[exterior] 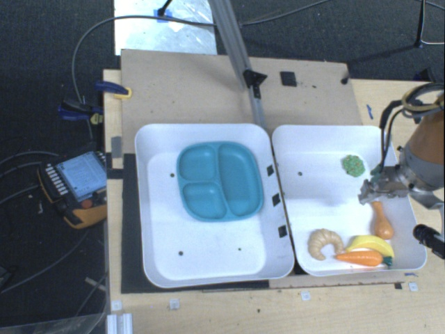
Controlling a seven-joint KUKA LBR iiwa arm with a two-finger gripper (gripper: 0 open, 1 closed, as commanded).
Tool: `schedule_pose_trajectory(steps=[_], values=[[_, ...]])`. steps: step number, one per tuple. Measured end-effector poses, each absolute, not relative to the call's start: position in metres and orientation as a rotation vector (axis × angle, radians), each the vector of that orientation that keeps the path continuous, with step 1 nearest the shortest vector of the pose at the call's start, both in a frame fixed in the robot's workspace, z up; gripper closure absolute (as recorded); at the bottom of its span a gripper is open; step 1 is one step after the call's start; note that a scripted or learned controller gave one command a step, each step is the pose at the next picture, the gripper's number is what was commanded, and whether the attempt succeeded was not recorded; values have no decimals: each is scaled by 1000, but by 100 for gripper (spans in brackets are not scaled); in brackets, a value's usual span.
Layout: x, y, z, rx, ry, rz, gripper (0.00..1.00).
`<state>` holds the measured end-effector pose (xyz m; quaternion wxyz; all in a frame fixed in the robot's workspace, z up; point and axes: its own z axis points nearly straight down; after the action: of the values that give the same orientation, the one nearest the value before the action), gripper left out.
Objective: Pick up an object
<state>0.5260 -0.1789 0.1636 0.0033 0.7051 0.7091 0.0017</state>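
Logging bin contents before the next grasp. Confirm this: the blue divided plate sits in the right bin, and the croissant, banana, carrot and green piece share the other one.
Wrong on the side. The camera view shows the blue divided plate in the left bin. The croissant, banana, carrot and green piece share the other one, the right bin.
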Motion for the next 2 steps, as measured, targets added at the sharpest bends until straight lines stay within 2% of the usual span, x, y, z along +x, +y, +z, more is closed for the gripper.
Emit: schedule_pose_trajectory(steps=[1, 2], values=[[532, -183, 209, 2210, 2224, 5, 100], [530, -176, 269, 2208, 2225, 6, 100]])
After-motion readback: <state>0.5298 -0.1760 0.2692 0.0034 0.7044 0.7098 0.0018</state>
